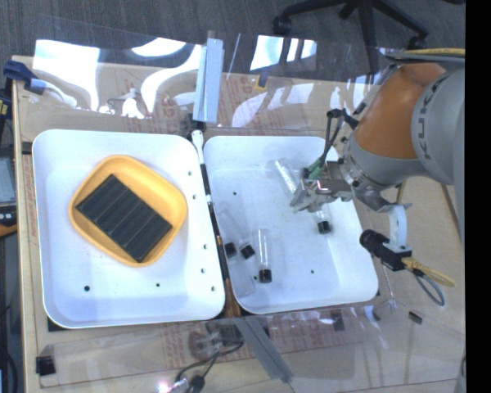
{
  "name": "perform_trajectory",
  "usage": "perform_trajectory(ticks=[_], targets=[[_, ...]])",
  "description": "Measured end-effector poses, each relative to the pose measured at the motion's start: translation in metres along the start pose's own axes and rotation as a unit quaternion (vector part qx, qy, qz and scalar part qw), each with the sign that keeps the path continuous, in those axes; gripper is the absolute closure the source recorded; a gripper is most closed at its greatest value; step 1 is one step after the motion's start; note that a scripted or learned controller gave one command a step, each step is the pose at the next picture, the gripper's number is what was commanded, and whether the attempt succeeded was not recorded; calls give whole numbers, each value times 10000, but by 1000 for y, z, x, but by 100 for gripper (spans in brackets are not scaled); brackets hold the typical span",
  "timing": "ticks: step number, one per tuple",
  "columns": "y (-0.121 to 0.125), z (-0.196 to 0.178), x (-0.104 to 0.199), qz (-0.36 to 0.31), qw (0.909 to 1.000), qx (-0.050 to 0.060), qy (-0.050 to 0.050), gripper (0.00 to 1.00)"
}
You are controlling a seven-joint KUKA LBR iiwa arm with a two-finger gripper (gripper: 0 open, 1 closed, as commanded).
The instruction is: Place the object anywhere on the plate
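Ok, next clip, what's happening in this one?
A grey and orange arm reaches in from the right, its gripper low over the right bin. Several small clear and black pieces lie scattered on that bin's floor. The yellow plate with its dark ribbed insert sits in the left bin, nothing placed on it yet.

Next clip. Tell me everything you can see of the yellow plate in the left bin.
The plate is yellow-orange, roughly square with rounded corners and a raised rim, and looks like plastic. It lies flat on the floor of the left bin, turned at an angle to the bin's walls, towards the bin's far side. A dark ribbed rectangular insert covers most of its middle. Apart from that insert, nothing rests on it. The gripper is over the right bin, well away from it.
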State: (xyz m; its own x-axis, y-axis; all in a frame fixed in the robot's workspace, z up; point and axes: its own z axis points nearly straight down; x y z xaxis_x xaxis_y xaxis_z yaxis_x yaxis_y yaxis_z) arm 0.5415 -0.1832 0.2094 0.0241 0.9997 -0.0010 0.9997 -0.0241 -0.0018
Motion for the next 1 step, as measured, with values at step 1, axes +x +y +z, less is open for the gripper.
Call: perform_trajectory(ticks=[1], targets=[[18,15,47,-182,9998,28,7,100]])
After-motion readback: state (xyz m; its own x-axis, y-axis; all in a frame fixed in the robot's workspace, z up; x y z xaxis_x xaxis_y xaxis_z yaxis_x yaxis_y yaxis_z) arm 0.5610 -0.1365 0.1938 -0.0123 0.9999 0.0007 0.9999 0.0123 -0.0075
